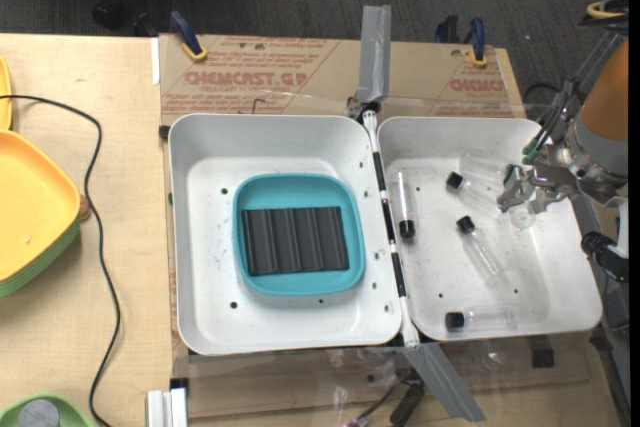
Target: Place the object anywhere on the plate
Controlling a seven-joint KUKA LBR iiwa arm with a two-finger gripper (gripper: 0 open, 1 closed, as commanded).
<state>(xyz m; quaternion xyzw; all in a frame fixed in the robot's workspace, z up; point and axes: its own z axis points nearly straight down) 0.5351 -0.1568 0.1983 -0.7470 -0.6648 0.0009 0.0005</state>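
Clear plastic vials with black caps lie scattered across the right-hand white bin (pixel 560 310), none of them on the teal plate (pixel 298 235), which sits in the middle of the left-hand white bin (pixel 200 155) with a dark ribbed insert (pixel 297 240) on its floor. One vial (pixel 402 205) lies along the right bin's left wall, its cap toward the near side. A second vial (pixel 478 250) rests at a slant near the bin's centre, and a third vial (pixel 472 171) lies toward the far side. A fourth vial (pixel 475 319) lies by the near wall. The gripper (pixel 522 193) hangs low over the right bin's right half, close beside the third vial; whether its fingers are parted or closed cannot be told. Cardboard (pixel 300 75), held by blue clamps (pixel 185 30), lies behind both bins. Stacked yellow and green dishes (pixel 30 215) rest on the wooden bench (pixel 120 345) at left.
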